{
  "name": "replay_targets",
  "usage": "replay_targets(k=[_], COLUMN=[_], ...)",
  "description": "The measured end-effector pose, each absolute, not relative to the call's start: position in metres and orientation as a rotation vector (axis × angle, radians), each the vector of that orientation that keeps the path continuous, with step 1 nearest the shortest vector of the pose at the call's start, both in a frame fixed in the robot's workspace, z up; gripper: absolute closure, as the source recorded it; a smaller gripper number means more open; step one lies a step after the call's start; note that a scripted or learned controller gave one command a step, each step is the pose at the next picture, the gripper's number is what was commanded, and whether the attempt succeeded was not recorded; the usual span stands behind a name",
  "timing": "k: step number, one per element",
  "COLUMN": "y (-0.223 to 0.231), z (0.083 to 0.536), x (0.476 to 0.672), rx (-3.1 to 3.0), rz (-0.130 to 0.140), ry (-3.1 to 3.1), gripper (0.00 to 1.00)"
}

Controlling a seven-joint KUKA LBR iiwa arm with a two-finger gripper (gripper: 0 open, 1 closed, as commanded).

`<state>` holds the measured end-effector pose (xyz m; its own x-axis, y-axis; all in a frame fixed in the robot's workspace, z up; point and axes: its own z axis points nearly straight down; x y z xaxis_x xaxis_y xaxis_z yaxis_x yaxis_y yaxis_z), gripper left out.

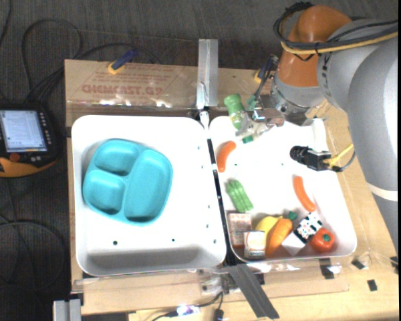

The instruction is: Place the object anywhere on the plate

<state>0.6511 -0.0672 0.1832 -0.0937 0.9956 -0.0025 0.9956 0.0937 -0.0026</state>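
Green toy (234, 110) is pinched in the closed gripper (246, 120), lifted over the right bin's (334, 199) far-left corner, likely for carrying left to the blue plate (127, 180) in the left bin (87, 246).

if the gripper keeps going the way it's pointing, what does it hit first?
The gripper points toward the view's left, at the right bin's top left corner. First in line looks like the green object beside its tip, then the bin wall. Depth is unclear from above.
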Motion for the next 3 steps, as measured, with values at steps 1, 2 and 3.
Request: replay_targets(k=[1,2,3], y=[-0.0159,-0.0159,-0.0151], z=[0.1833,0.1835,0.1925], x=[0.6681,0.6682,0.6684], rx=[1.906,1.906,1.905], rz=[-0.004,-0.004,-0.004], ry=[2.496,2.496,2.497], gripper=[1.00,0.00,1.00])
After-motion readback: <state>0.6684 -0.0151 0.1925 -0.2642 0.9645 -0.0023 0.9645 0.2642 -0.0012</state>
